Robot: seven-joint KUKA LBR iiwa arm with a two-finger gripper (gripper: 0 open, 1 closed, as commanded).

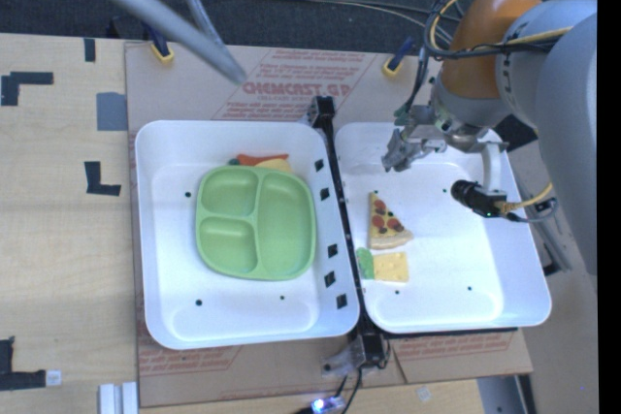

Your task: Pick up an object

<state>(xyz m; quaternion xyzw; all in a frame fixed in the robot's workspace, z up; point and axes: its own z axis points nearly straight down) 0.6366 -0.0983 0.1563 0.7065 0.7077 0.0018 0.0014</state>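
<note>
Two shallow white bins sit side by side on a cardboard sheet over the wooden bench. Left bin (160, 208): a green divided tray (257, 221) lies flat near the middle, three compartments visible. Behind its far edge an orange and yellow item (262, 160) pokes out; most of it is hidden by the tray, so its identity cannot be made out. Right bin (485, 296): a toy pizza slice (385, 221) lies near the left wall, point toward the far side, with red dots on top. Just nearer the camera lies a yellow square piece (392, 268), touching or nearly touching the slice's crust end; which one cannot be told. A small green piece (365, 261) sits at the yellow piece's left edge, against the divider; its shape is too small to read. The arm enters from the right; its orange band (490, 24) and grey body cover the bin's far right corner. The gripper (400, 156) hangs over the far left part of the right bin, well apart from the pizza slice, dark and blurred against the white floor. Nothing is visible between its tips; whether they are spread or pressed together cannot be told, nor whether they touch the floor. A black cylindrical fitting (478, 198) with a yellow cable juts out below the wrist.
</note>
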